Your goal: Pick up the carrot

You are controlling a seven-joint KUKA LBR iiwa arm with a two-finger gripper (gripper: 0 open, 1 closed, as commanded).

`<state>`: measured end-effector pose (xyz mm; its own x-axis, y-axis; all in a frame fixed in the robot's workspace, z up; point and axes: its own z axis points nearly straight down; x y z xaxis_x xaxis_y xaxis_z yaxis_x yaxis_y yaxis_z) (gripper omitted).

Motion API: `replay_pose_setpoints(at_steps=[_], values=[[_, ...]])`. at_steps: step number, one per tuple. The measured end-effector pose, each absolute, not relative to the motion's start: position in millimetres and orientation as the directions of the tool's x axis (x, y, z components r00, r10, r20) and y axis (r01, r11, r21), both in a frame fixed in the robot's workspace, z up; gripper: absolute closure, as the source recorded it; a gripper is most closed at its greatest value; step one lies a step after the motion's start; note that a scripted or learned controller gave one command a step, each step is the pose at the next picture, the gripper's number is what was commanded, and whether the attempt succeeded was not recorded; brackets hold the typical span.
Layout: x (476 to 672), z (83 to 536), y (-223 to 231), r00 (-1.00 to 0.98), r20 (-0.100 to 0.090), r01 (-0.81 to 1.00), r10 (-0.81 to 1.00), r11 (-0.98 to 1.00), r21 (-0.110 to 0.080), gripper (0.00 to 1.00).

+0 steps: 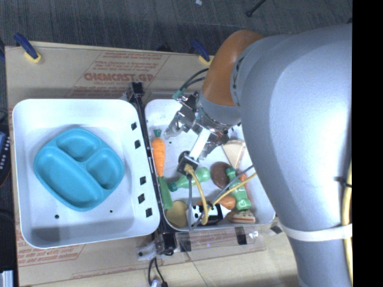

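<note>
Starting at the left: the left bin carries a blue divided plate, and none of that matters for this job. Moving across the middle wall into the right bin, there's the target. The carrot lies lengthwise hard against that bin's left wall, green top toward the far end and orange point toward the near end, where it comes close to a green toy.

The end effector hangs just right of the carrot's leafy end, near it but, as far as I can judge, not on it. Whether it is apart or together I cannot tell from this slant, and nothing shows clamped in it.

To do this well, I'd say it should shift left until it sits over the orange body, not the top. The closing line should run across the carrot's width. That wall is the catch: there looks to be little room on the carrot's left, so a misplaced descent could land on the rim or nudge the carrot along the wall.

Further right lie a brown round toy and a pale wedge, well clear of the grasp. The arm reaches in from the right, its bulk over that side of the bin, orange band high, wrist angled down and left toward the carrot.
</note>
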<state>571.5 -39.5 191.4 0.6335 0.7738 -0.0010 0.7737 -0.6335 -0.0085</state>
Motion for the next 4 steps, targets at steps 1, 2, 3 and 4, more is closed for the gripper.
replay_pose_setpoints(at_steps=[1,2,3,4], values=[[592.9,191.5,-63.8,0.699,-0.004,0.715,0.716,-0.699,-0.007,0.00],[605.3,110.6,-94.2,0.899,-0.010,0.438,0.438,-0.899,-0.012,0.00],[606.0,121.4,-90.9,0.892,-0.012,0.452,0.452,-0.892,-0.022,1.00],[605.9,121.0,-90.5,0.891,-0.014,0.453,0.454,-0.891,-0.023,0.00]])
